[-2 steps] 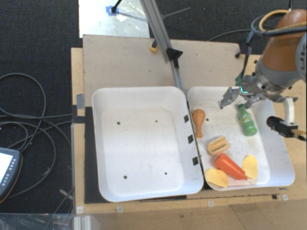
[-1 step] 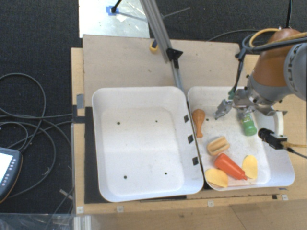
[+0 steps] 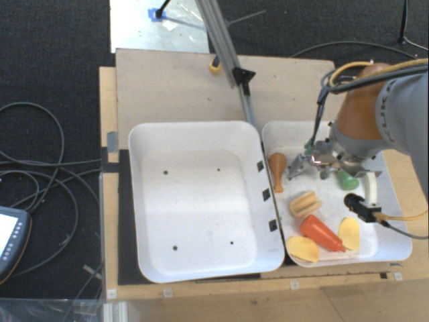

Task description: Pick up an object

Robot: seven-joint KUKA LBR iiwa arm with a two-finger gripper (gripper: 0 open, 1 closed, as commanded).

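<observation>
While the claw [image 3: 310, 168] hovers, a bread roll [image 3: 303, 203] lies just below.

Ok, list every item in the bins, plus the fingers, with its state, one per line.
Drumstick: lying flat, by the divider.
Bread roll: resting, untouched.
Carrot: lying on its side.
Green item: partly hidden under the wrist.
Gripper: low over the right bin.

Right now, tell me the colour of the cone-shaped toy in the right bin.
Orange-red. The cone-shaped toy lies in the right bin, seen clearly in the camera view.
</observation>
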